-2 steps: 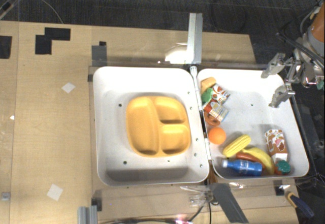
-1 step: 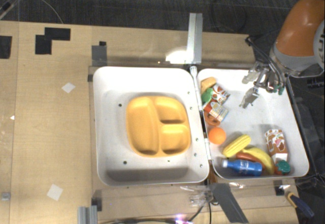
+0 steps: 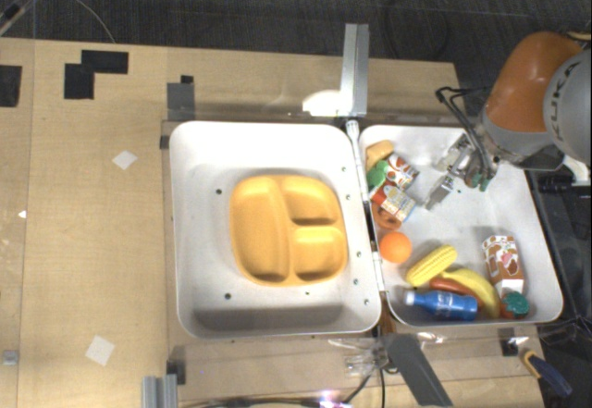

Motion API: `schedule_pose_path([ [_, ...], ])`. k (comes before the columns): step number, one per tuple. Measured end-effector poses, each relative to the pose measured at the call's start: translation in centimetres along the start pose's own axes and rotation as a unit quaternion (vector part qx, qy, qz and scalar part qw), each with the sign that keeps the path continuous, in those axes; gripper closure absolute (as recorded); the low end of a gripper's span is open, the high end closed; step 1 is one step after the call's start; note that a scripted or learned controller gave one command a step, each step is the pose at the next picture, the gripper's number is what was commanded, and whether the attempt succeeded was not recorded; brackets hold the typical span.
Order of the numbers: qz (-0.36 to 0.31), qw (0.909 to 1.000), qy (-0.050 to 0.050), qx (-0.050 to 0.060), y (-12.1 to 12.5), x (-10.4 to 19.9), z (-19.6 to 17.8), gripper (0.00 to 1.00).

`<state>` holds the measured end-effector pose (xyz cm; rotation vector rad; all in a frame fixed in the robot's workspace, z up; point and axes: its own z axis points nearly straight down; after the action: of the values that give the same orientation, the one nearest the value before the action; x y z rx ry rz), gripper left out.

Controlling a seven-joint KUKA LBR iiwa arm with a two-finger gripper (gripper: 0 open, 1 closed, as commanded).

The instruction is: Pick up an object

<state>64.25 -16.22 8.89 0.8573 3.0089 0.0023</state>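
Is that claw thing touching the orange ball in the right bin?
Apart. The camera view shows bare white bin floor between the end effector and the orange ball.

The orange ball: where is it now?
The orange ball lies in the right bin, near its left wall, just below the cartons and left of the yellow corn cob.

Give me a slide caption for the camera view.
Gripper hovers over the right bin of toy groceries; yellow tray sits in the left bin.

Two white bins (image 3: 185, 240) sitting side by side, one yellow tray (image 3: 287, 228) lying in the left one, beside the tray's bin one orange ball (image 3: 396, 248), two bananas (image 3: 431, 265), one blue bottle (image 3: 442, 304), two small cartons (image 3: 502, 265)
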Motion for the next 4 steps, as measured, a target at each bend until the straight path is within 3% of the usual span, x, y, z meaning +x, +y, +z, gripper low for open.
schedule_pose_path([
  [1,-0.116,0.9932,-0.001,-0.001,2.0,2.6,-7.6,0.0],
  [2,0.012,0.9999,-0.007,-0.003,4.9,2.8,-1.9,0.0],
  [3,-0.107,0.9942,-0.007,-0.002,5.9,1.7,-1.2,0.0],
  [4,-0.11,0.9938,-0.015,-0.005,6.3,1.5,-2.4,1.0],
])
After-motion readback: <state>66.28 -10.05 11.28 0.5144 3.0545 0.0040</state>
